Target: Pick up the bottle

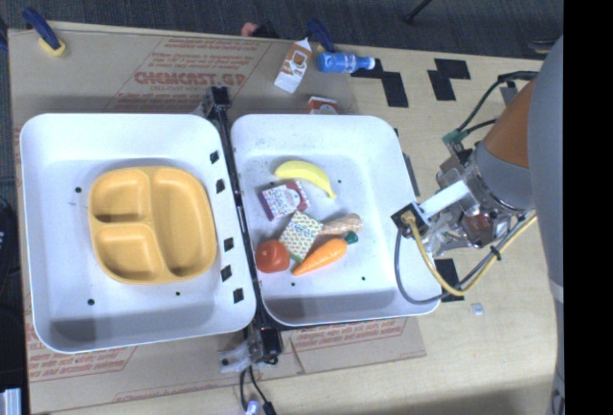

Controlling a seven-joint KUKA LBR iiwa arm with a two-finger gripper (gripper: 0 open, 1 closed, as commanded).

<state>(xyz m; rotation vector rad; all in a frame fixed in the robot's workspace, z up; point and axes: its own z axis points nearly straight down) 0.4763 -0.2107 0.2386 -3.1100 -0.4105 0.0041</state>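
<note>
Two-finger metal gripper sits outside right bin's right rim, over bench; fingers hidden among cables, cannot tell whether released or clenched; nothing visibly between them. Small blue plastic bottle lies on its side on cardboard behind right white shallow bin, well apart from gripper. Right bin holds yellow banana, red-labelled packet, patterned carton, orange carrot, red tomato. Left white bin holds yellow three-compartment plastic tray.

The bottle lies on the bench behind the right bin.
</note>
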